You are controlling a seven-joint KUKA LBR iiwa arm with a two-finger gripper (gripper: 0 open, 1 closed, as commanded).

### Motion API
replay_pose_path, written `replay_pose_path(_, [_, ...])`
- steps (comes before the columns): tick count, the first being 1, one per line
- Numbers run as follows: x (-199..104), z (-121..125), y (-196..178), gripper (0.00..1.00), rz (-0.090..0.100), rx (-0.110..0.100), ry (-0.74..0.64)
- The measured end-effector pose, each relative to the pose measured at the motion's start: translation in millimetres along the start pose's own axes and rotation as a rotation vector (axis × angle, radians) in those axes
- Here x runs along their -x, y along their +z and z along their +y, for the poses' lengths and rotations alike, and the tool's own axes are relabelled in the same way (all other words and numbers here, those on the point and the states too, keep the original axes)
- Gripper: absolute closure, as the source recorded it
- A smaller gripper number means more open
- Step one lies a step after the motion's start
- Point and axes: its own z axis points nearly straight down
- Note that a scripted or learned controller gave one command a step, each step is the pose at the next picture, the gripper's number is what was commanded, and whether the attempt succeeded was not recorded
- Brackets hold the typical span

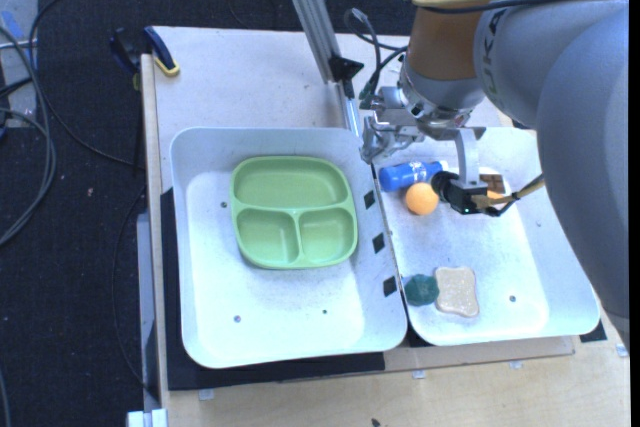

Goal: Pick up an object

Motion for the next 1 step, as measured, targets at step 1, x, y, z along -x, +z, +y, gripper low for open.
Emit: replay_pose_path(1, [-54.2,7.3,7.0,1.0,0.0,-0.001,-0.001])
